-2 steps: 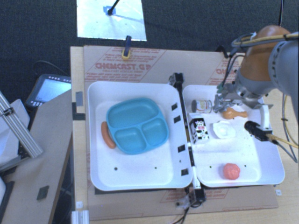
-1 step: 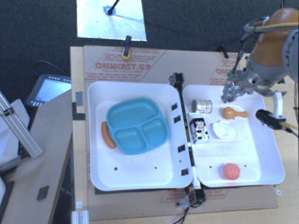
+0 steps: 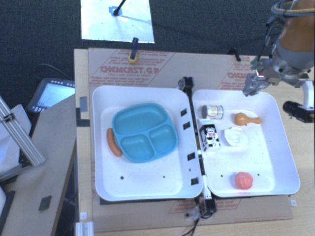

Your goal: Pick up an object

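Observation:
The right bin [image 3: 280,146] holds a small tin can [image 3: 212,112] lying on its side, an orange pear-shaped toy [image 3: 245,119], a black-and-white cow-patterned block [image 3: 210,136], a white round lid [image 3: 236,137] and a pink ball [image 3: 243,180]. My gripper [image 3: 252,86] hangs above the bin's far rim, up and to the right of the orange toy. It touches none of the objects.
The left bin [image 3: 103,181] holds a blue divided plate [image 3: 144,132] and an orange sausage-shaped toy [image 3: 113,141] beside it. A black clip rail [image 3: 194,136] joins the two bins. A yellow clamp [image 3: 133,53] sits at the cardboard's far edge.

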You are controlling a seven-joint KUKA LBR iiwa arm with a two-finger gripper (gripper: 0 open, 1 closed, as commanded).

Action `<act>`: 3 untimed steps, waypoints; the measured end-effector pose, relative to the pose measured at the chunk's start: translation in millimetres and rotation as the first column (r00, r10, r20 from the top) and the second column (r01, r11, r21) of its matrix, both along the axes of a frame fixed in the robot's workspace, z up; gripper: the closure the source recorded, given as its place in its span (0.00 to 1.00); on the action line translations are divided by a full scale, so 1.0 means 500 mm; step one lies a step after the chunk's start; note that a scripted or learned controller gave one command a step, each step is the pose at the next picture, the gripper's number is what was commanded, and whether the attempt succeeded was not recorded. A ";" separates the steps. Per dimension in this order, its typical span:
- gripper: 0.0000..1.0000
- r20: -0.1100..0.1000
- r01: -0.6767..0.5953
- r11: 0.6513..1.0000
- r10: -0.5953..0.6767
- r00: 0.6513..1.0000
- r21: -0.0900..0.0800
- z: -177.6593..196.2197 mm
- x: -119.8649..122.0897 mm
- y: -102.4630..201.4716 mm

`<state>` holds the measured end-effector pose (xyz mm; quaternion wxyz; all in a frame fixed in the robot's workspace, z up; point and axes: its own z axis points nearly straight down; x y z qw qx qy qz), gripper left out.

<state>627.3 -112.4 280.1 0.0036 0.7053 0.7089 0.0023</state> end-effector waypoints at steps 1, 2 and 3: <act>1.00 -0.007 -0.004 1.000 0.004 1.000 0.004 -0.035 -0.001 0.111; 1.00 -0.007 -0.004 1.000 0.004 1.000 0.003 -0.055 -0.005 0.200; 1.00 -0.008 -0.004 1.000 0.004 1.000 0.005 -0.079 -0.015 0.313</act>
